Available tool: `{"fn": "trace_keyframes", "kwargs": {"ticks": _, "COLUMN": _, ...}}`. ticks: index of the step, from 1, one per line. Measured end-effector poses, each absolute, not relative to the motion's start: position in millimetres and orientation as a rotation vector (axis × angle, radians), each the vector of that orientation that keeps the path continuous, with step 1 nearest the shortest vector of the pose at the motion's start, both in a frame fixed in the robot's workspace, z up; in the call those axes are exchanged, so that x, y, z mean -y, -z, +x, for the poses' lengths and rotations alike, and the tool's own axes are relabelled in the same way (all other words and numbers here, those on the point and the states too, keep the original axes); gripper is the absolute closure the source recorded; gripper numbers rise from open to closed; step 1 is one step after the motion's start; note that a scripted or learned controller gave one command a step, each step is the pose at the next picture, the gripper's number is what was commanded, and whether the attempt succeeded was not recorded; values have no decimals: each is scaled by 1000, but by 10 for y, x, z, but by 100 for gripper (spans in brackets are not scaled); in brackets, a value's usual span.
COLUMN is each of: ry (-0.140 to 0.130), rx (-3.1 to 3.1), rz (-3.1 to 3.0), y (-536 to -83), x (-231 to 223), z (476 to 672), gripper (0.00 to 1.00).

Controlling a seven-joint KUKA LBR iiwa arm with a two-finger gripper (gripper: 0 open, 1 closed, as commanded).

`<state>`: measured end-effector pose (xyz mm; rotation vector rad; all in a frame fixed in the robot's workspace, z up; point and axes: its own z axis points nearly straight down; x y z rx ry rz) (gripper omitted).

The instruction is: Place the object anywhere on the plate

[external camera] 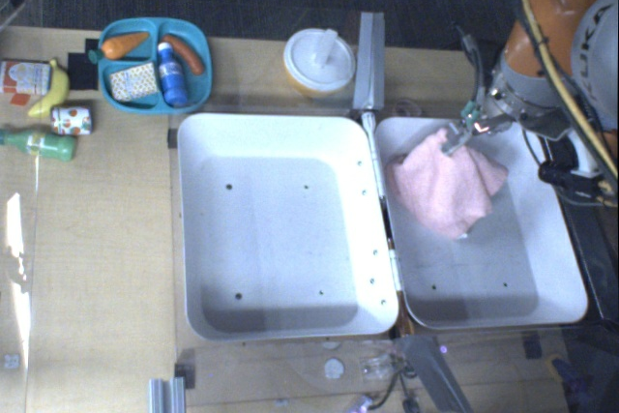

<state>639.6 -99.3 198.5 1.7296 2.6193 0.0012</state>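
My arm reaches in from the right, wrist angled down over the right bin (551, 300), pincer (468, 127) at the top edge of the pink cloth (447, 189), which lies crumpled in that bin. I can't tell finger state, tips too small and blurred. Arm's upper part is cut off.

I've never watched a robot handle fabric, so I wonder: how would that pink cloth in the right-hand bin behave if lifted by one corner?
The pink cloth lies crumpled with soft folds, so it would probably droop and hang limp rather than hold shape. It looks thin, so likely light. The tool sits at its upper edge; a pinch there may drag the rest across the right bin.
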Motion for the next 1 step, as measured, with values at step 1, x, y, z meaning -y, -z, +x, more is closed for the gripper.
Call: {"fn": "trace_keyframes", "kwargs": {"ticks": 1, "ry": -4, "rx": -2624, "rz": 1719, "y": -2255, "x": 975, "z": 6413, "gripper": 100}}
